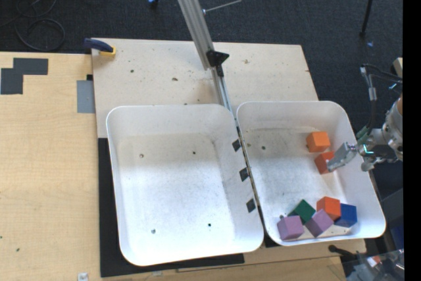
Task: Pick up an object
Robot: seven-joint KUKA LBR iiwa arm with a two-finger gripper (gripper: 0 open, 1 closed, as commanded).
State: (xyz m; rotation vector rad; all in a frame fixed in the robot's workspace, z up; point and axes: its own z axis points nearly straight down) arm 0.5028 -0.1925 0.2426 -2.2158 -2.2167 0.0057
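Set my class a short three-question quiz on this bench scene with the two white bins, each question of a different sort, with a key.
1. True or false: the orange cube lies in the left white bin.
2. How many purple cubes lie in the right white bin?
3. Which block is nearest the two-finger gripper? A) green cube B) red-brown block C) blue cube

Key: 1 false, it lies in the right bin. 2 two, one beside the other. 3 B.
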